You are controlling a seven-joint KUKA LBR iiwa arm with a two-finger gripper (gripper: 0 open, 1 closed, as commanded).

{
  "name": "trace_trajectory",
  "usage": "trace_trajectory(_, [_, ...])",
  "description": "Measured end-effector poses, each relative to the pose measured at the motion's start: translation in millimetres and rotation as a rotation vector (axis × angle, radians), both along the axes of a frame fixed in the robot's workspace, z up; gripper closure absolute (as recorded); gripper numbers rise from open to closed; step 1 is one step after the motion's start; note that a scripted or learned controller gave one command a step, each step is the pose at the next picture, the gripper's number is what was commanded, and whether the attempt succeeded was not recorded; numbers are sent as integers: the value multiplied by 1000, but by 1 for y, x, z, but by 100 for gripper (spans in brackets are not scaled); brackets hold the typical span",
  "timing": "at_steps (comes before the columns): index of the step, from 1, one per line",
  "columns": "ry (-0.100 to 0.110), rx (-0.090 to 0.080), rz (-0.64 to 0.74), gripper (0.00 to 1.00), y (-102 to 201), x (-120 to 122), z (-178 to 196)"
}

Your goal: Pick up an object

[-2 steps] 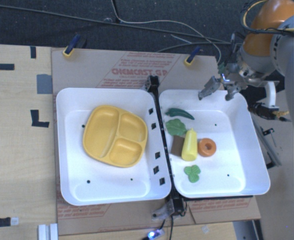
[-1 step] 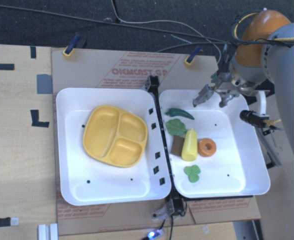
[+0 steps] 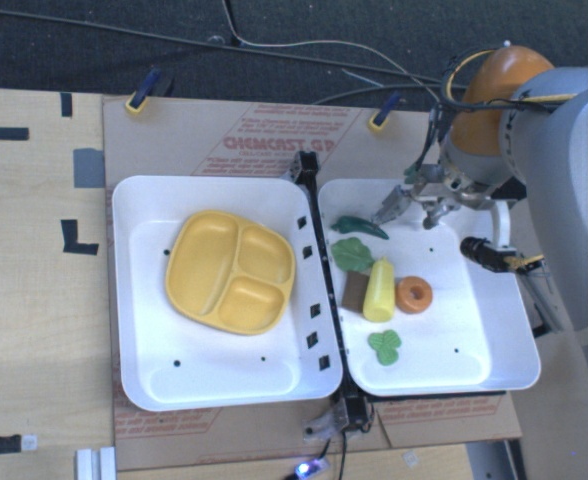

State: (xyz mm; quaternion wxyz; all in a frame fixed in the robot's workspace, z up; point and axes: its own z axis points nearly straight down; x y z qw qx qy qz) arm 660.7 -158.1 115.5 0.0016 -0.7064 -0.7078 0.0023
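Nearest you, at the lower middle of the frame, sits the front rim of the right bin (image 3: 444,388), and just inside it a small green leafy piece (image 3: 384,346). Above that you have a tight cluster: a yellow cylinder (image 3: 379,290) lying against a brown block (image 3: 355,292) on its left, an orange ring (image 3: 413,295) just beside it on the right, a green leaf (image 3: 352,255) above the block, and a dark green pod (image 3: 362,227) higher still, near the bin's back left corner.

Look to the upper right and you find the gripper (image 3: 416,209) hanging over the back of that bin, its two fingers spread apart with nothing between them. It sits just right of the pod and apart from the cluster.

To the left, the other bin (image 3: 134,298) holds a yellow divided plate (image 3: 231,271).

By my reading, nothing is picked yet: every item lies in its bin, so the descent, the grasp and the lift all remain.
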Motion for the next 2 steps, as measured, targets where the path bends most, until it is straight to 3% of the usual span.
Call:
trace_trajectory(1, [-4, 0, 1, 100, 0, 1, 13])
trace_trajectory(2, [-10, 0, 1, 100, 9, 2, 73])
